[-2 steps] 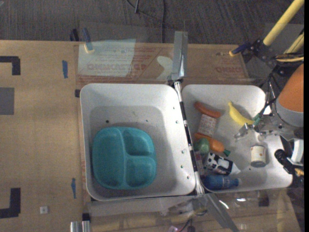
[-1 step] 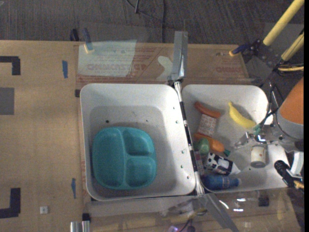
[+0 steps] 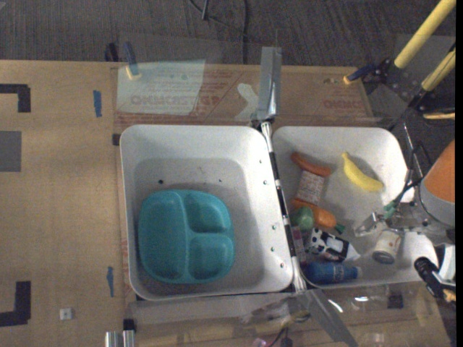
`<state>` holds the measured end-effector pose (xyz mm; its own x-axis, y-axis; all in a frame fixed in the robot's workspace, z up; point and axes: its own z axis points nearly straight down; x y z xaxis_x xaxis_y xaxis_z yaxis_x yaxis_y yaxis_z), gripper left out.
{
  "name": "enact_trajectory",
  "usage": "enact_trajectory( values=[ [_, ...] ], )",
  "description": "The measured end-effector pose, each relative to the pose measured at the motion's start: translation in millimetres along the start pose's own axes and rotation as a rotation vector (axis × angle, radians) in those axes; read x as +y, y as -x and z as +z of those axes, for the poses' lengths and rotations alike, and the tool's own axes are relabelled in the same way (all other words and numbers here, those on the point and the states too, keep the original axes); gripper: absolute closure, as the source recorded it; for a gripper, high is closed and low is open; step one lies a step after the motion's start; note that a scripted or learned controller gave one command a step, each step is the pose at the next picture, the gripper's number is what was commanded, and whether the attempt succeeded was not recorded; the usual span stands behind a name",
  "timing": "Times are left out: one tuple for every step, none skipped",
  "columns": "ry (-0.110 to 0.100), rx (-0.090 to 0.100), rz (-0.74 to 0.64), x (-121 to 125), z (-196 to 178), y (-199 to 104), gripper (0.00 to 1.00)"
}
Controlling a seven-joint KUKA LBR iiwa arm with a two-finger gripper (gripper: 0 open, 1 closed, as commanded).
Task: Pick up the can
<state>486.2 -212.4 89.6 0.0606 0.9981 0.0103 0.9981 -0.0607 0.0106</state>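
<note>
One blue bottle (image 3: 330, 272), one can (image 3: 385, 246), one banana (image 3: 361, 174)

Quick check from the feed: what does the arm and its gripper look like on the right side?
The arm enters from the right as a rounded grey body with an orange band. Its gripper is a small bare-metal, silvery assembly with thin dark cables looping along it.

teal plate (image 3: 186, 236) left bin | banana (image 3: 361, 174), blue bottle (image 3: 330, 272) (lying flat) right bin
</note>
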Motion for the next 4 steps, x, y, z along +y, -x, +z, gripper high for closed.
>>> enact_trajectory(
  values=[
    [0.002,-0.015,0.266,10.9,2.0,-19.4,0.00],
    [0.001,0.000,0.277,-0.4,0.1,-8.1,0.00],
    [0.003,-0.011,0.282,-1.5,-9.1,-3.4,1.00],
    [0.000,-0.005,0.278,-0.9,-9.0,-6.6,0.00]
  ],
)
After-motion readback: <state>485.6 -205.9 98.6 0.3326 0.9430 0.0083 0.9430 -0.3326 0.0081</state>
